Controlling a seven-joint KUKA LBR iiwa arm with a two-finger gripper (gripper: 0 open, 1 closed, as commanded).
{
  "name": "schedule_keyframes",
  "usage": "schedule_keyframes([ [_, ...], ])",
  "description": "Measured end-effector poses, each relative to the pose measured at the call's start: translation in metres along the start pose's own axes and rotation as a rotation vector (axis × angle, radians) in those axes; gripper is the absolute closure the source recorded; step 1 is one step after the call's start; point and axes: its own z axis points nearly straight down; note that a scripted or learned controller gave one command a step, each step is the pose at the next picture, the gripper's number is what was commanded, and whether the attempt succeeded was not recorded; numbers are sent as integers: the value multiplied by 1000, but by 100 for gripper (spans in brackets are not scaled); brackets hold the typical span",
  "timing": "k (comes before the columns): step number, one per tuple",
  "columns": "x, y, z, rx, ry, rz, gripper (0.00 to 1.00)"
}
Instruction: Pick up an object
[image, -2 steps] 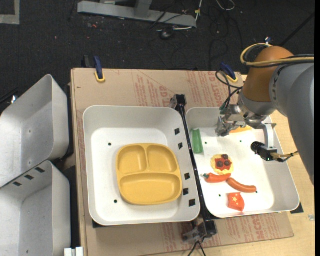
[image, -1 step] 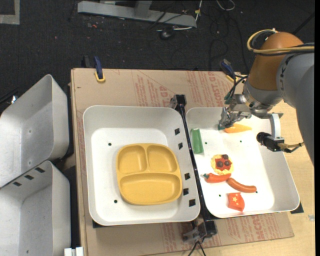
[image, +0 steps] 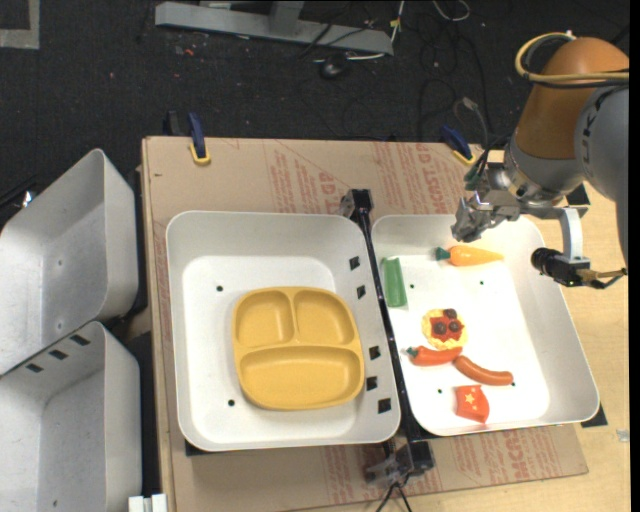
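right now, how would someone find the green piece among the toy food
Look in the right white bin, the one holding the toy food. Along its left wall, beside the divider between the bins, lies a green stick, lengthwise to that wall. It is the only green, flat, straight piece; its neighbours are orange, red or yellow.

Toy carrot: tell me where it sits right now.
The toy carrot lies at the far end of the right bin, just under the tool, with the green block to its left.
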Motion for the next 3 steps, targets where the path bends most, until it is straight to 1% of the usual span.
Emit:
schedule_keyframes([
  [1,0,1,-44,0,0,-1,100],
  [2,38,-27,-37,8,3,-4,100],
  [3,93,-49,-46,8,4,-6,100],
])
